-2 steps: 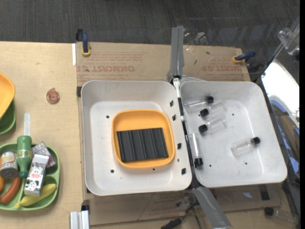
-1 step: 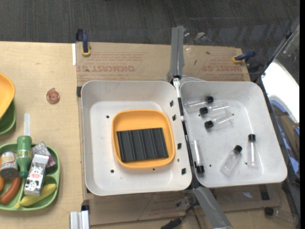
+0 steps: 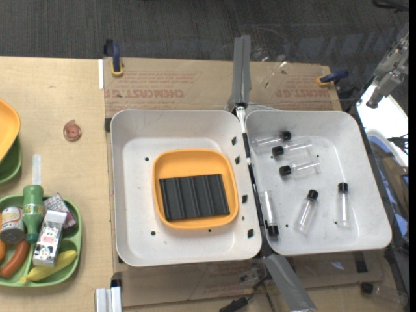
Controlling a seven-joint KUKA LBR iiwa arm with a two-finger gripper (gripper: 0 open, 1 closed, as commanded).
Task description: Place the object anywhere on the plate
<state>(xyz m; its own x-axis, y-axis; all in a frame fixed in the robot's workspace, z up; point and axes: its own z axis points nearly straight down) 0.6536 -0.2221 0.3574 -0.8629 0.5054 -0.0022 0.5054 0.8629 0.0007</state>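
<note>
An orange plate (image 3: 190, 159) lies in the middle of the left bin (image 3: 130, 174). A dark grey ribbed block (image 3: 195, 196) rests flat on the plate and covers most of its floor. Several clear vials with black caps lie loose in the right bin (image 3: 364, 174), among them one (image 3: 305, 210) near the middle and one (image 3: 342, 205) further right. Another vial (image 3: 268, 212) lies along that bin's left wall. A grey mechanical part (image 3: 389, 70), likely my gripper, sits beyond the right bin's far right corner, well away from the plate and too blurred to read.
Left of the bins, a green tray (image 3: 71, 252) holds toy food and a small bottle. A yellow bowl (image 3: 6, 132) sits at the left edge. Clamps (image 3: 114, 57) (image 3: 331, 78) pin the cardboard behind the bins. A metal divider (image 3: 242, 70) stands between the bins.
</note>
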